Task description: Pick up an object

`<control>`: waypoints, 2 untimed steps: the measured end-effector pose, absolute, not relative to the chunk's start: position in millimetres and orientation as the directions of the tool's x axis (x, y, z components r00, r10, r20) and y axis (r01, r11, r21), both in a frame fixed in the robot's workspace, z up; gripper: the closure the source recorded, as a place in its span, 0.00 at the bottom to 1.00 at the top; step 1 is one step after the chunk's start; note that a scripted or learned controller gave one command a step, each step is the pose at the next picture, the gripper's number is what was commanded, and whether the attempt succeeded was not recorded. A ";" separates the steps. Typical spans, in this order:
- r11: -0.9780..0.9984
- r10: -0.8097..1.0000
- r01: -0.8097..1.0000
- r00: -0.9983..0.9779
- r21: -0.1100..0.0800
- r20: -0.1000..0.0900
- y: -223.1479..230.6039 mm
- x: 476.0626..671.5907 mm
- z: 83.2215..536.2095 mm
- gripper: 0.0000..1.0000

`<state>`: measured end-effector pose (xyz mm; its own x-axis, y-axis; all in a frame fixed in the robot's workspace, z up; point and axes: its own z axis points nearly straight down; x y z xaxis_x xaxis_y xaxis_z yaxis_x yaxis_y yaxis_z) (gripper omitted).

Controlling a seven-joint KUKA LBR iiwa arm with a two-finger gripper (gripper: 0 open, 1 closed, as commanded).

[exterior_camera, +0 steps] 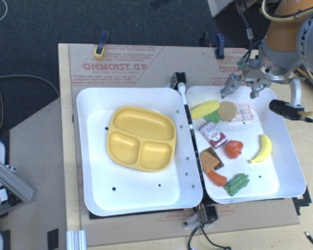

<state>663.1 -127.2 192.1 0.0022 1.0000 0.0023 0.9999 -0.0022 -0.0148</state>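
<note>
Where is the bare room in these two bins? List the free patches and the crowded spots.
Left bin: a bare white margin rings the yellow divided plate, widest along the near edge. Right bin: free floor right of the banana and near the front right corner. Crowded: the right bin's left half, from the corn to the green beans.

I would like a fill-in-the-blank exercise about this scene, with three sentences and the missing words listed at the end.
1. The yellow divided plate lies in the ____ bin.
2. The banana lies in the right bin, near the bin's ____ edge.
3. The gripper hangs over the far edge of the right bin; between its jaws there is ____.

Missing words: left; right; nothing
</note>
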 end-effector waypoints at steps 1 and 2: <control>0.000 1.000 1.000 0.000 -0.001 0.000 -127.1 666.3 200.4 0.00; -0.001 1.000 1.000 0.001 -0.008 0.001 -134.0 665.3 139.4 0.00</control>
